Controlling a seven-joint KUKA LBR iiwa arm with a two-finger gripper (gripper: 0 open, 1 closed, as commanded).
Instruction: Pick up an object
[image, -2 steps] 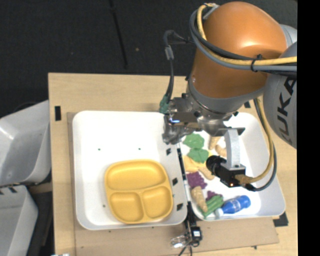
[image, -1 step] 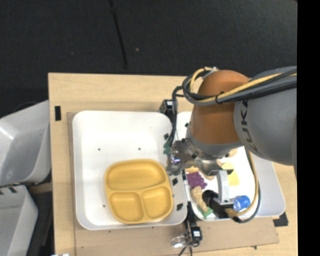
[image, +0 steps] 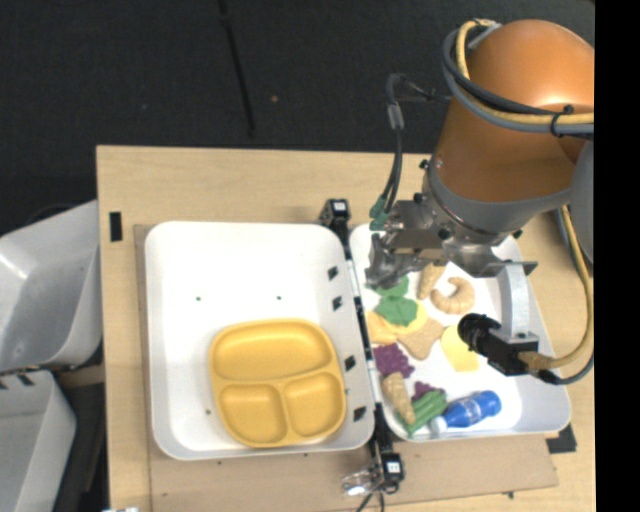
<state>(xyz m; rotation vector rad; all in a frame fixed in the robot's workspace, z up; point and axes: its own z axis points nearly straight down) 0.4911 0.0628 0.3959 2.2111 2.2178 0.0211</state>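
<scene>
I see two shallow white plastic bins set side by side on the pale wooden worktop (image: 230, 180). The left bin (image: 200, 270) carries one glossy yellow plate (image: 277, 381), rounded and moulded into three compartments, lying toward the bin's near right corner with bare white floor on its far and left sides. The right bin (image: 545, 400) is crowded with small toy foods: one green leafy piece (image: 398, 309), one tan curled piece like a croissant (image: 456, 292), one flat tan piece (image: 421, 339), one yellow block (image: 459, 351), one knobbly purple grape cluster (image: 390, 359), one pale corn-like cob (image: 400, 393), one green pod (image: 428, 407) and one blue bottle with a white cap (image: 468, 410) lying on its side near the front rim. They touch or overlap one another, so there is little free floor between them. The hand (image: 388, 268) hangs low over the far left corner of the right bin, just beside the divider between the bins and just above the green leafy piece; I cannot tell whether it is released or clenched, and I see nothing in it. The arm's smooth orange band (image: 510, 110) looms over the bin's far side.
</scene>
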